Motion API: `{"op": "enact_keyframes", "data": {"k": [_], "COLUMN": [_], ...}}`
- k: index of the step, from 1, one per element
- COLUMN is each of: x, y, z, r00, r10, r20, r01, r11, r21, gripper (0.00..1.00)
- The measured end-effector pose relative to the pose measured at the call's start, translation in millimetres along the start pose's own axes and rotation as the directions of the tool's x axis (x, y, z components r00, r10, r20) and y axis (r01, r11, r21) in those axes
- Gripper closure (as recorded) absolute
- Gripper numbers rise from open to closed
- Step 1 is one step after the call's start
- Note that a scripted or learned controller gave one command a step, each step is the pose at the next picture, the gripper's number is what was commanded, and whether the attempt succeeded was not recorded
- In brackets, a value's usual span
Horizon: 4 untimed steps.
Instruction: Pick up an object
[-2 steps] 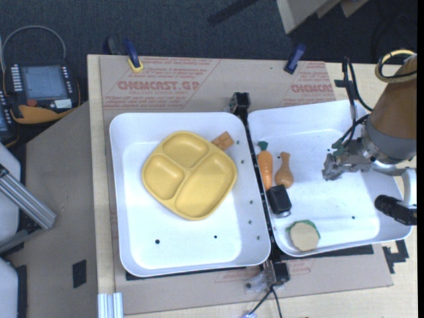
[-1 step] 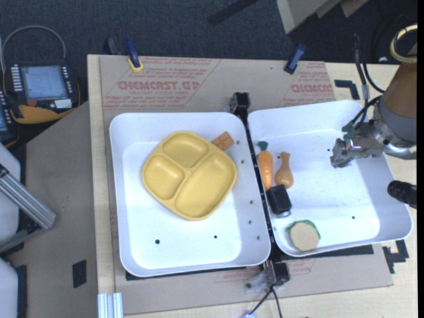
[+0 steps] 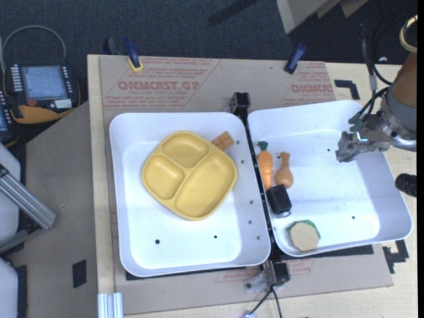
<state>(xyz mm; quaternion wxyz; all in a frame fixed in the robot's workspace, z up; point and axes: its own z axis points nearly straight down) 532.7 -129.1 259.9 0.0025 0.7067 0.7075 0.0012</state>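
Pincer [image 3: 347,152] right, carrot [image 3: 265,169] well apart leftward

Right bin's [image 3: 371,227] middle lies bare; carrot [image 3: 265,169], black block [image 3: 279,199] and round piece [image 3: 304,236] crowd its left side

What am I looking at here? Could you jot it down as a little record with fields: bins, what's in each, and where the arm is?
left bin: shallow white bin holding a yellow three-compartment plastic plate; a small brown block peeks out at the plate's upper right edge
right bin: shallow white bin holding an orange toy carrot with green top, a tan pear-shaped toy, a black rectangular block and a round tan disc with green rim
arm: reaches in from the right
tool: above the right bin's upper right part, apart from all items
held: nothing visible
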Motion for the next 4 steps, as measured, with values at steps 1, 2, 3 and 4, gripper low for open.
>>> {"op": "enact_keyframes", "data": {"k": [1,2,3,4], "x": [46,99,151,208], "y": [1,0,0,-7], "z": [-2,15,9,23], "r00": [1.000,1.000,1.000,1.000], "r10": [-0.005,-0.005,-0.006,-0.006], "r20": [-0.004,-0.005,-0.004,-0.004], "r01": [0.005,0.005,0.006,0.006], "r11": [1.000,1.000,1.000,1.000], "r21": [0.005,0.008,0.004,0.010], "gripper": [1.00,1.00,1.00,1.00]}}
